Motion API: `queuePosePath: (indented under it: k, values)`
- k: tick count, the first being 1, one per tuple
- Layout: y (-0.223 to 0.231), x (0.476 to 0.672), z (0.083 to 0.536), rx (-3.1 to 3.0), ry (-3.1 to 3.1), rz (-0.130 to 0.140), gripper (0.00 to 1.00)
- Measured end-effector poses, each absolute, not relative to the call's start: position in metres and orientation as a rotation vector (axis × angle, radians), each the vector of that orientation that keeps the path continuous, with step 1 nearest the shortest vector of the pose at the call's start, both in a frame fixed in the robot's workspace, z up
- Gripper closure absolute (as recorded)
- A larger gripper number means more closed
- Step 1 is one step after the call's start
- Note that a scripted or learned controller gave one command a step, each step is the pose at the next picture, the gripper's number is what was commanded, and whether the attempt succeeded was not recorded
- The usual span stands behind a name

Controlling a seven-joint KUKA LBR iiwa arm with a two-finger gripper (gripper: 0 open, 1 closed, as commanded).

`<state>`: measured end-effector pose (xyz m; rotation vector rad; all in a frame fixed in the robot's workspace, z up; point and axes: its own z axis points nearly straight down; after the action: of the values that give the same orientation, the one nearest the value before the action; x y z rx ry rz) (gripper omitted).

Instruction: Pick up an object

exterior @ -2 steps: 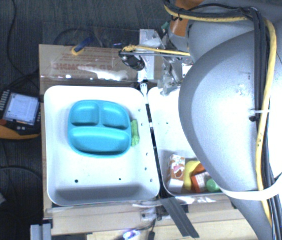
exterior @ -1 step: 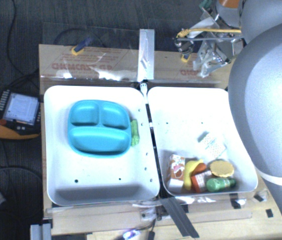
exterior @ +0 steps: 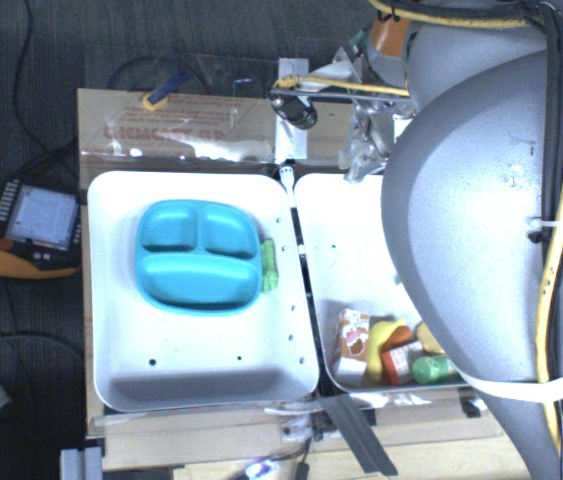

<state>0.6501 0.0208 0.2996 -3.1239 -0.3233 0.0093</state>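
Overhead, the grey arm [exterior: 481,218] swells across the right side of the view and hides most of the right bin [exterior: 346,258]. Its gripper [exterior: 366,148] shows as metal parts at that bin's far edge, near the divider; whether the jaws are spread or pressed together cannot be told, and nothing can be seen between them.

Writing is scarce. A clear plastic sheet [exterior: 181,133] lies on the bench beyond the left bin, with faint reddish lettering that is too washed out to read. The small carton [exterior: 353,335] in the right bin bears a printed picture, but no words can be made out.

In the right bin's near corner, close to the divider, a cluster of small things lies packed together: the carton, a yellow piece [exterior: 385,340], a red-orange piece [exterior: 398,361] and a green piece [exterior: 431,369], the last partly under the arm's edge.

The left bin [exterior: 131,368] holds a blue divided tray [exterior: 199,255] toward its far side, with a slim green object [exterior: 268,265] just beside the tray's right edge, against the bin's right wall.

On the floor left of the bench sits a handheld pendant [exterior: 29,226] with a screen, cables trailing around it. A yellow cable [exterior: 551,268] runs along the arm.
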Motion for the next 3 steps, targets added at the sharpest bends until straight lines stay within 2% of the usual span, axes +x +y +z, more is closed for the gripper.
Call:
queuePosePath:
  k: [1,2,3]
  values:
    - [0.115,0.65,0.27,-3.121,-0.347,0.01,1.0]
    - [0.158,0.645,0.258,-3.123,-0.34,0.01,1.0]
    - [0.231,0.647,0.221,-3.105,-0.479,0.009,1.0]
